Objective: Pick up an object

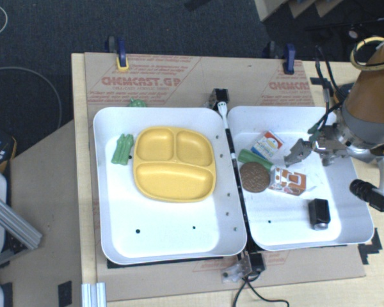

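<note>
So the end effector [301,152] is hanging low over the right bin [345,235], fingers pointing left toward the clutter. The fingers look spread a bit with nothing between them, so no grab yet. My guess is it's lining up on the red and white snack packet [290,181], which sits just below and left of the fingertips, near the middle of that bin. The packet lies flat, long axis running roughly left to right with a slight tilt down to the right. A round brown disc [255,176] touches its left end, and a small blue and white carton [267,146] sits just above. A black box [319,213] is off on its own, lower right. The left bin [115,235] has the yellow divided plate [175,164] and a green pod toy [122,149].
</note>
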